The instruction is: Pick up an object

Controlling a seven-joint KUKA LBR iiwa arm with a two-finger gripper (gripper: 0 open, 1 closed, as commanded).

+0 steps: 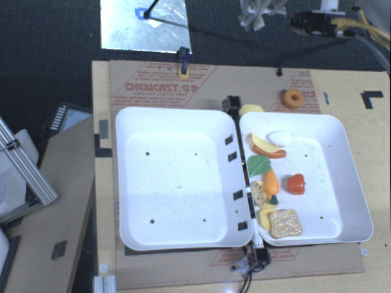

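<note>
The things to pick from lay bunched in the right-hand white plastic bin (342,163), mostly along its left wall: a small red block-like toy (295,184) sat apart near the middle, an orange carrot-shaped piece (270,182) lay just beside a green leaf (258,165), a pale egg-shaped object (281,138) touched a yellow-and-red slice (266,146), and a tan, speckled bread-like square (285,223) rested at the near corner. The left-hand white bin (174,176) stood alongside.

The end effector (259,8) hung high at the far edge, well apart from both bins, wrapped in something pale and crumpled; whether it stood wide or narrow could not be told.

Judging from this, a descent into the crowded left strip risked catching two pieces at once or striking the bin wall; the lone red toy looked the safer target.

An orange ring-shaped doughnut toy (293,98) lay on the brown cardboard-covered counter (183,87) outside the bins. Beyond, dark carpet carried a shiny metal sheet (145,16).
</note>
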